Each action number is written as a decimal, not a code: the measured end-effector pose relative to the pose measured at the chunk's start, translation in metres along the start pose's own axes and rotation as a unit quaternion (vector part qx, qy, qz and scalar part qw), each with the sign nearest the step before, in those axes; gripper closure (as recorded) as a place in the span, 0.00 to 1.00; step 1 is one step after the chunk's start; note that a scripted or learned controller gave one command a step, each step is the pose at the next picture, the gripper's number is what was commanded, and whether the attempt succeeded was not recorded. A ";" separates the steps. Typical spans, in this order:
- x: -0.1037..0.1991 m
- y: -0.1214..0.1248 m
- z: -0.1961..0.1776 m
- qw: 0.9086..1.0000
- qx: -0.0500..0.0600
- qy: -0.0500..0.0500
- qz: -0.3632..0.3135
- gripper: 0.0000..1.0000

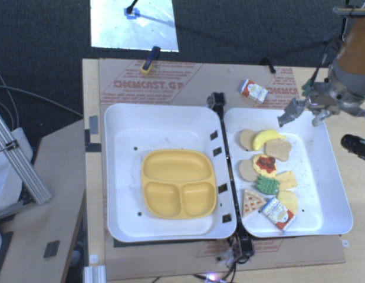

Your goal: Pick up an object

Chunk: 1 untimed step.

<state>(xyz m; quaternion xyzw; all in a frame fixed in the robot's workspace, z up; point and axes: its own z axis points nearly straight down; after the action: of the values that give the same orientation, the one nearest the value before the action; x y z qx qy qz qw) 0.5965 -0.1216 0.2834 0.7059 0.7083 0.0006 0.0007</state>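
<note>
Camera view: gripper [304,111] hovers above far edge of right bin [335,187], fingers spread, nothing between them. Toy food clustered in that bin: banana [268,138], bread slice [279,150], pizza slice [251,203], small carton [278,213]. Left bin [120,158] holds yellow divided tray [178,183]. Another carton [253,91] lies on tabletop beyond bins. Progress: no grasp yet; descent, closing and lift all left

toy food pile [269,178]; flat, touching; right bin [329,175], left half
</note>
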 end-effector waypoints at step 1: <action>-0.012 0.046 0.163 1.000 0.003 0.000 -0.001 0.00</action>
<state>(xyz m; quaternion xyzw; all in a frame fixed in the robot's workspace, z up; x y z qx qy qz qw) 0.6430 -0.1338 0.1201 0.7055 0.7087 -0.0014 -0.0015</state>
